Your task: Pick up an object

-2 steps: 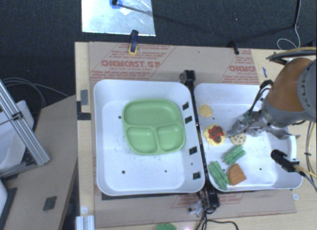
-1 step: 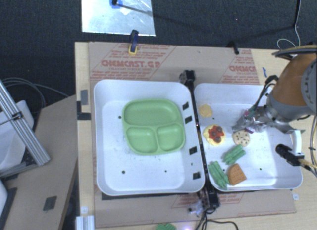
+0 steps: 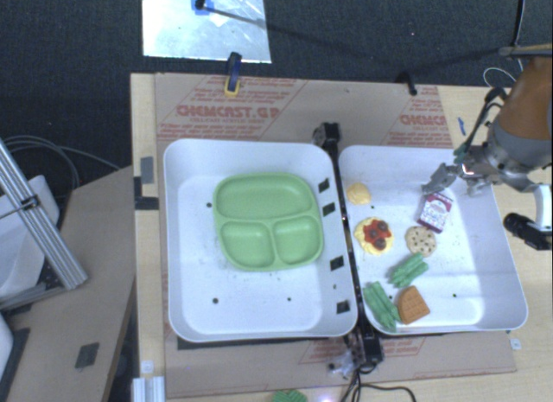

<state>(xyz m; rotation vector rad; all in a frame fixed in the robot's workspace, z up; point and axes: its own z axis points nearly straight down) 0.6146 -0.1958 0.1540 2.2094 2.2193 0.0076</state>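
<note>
While the small red-and-white packet [image 3: 435, 212] lies tilted in the right bin [image 3: 492, 253] above the cookie [image 3: 421, 240], with the pizza slice [image 3: 374, 234] and green beans [image 3: 407, 268] nearby, the gripper [image 3: 458, 175] hovers just above it, fingers spread and pinching nothing.

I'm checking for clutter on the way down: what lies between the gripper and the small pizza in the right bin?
In the camera view, a small red and white packet lies between the gripper and the pizza, close under the gripper. Past it is bare bin floor.
</note>
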